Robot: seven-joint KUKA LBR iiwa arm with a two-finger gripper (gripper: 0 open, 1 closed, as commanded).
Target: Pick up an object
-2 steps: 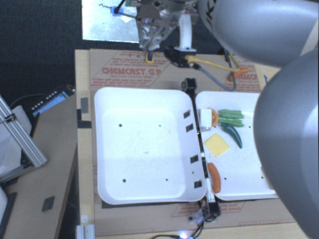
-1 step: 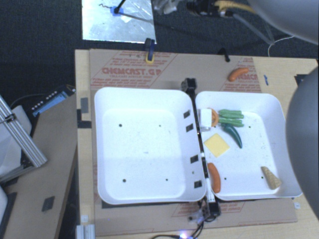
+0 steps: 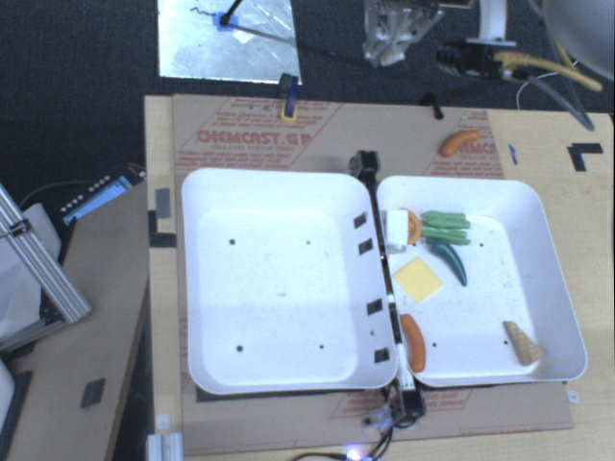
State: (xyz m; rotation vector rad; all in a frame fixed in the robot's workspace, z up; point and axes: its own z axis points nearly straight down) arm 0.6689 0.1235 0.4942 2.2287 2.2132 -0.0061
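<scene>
Fingers: we cannot tell their state; gripper (image 3: 389, 54) high above right bin (image 3: 553, 257), nothing picked; cheese slice (image 3: 418, 279) untouched, whole pick left.

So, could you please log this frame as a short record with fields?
gripper: raised above the bench's far edge, holding nothing visible
left bin
right bin, yellow cheese slice, green beans, dark green pepper, sausage, tan wedge
outside bins: orange sausage on the bench

Bright even light, soft focus, foil glare
</scene>
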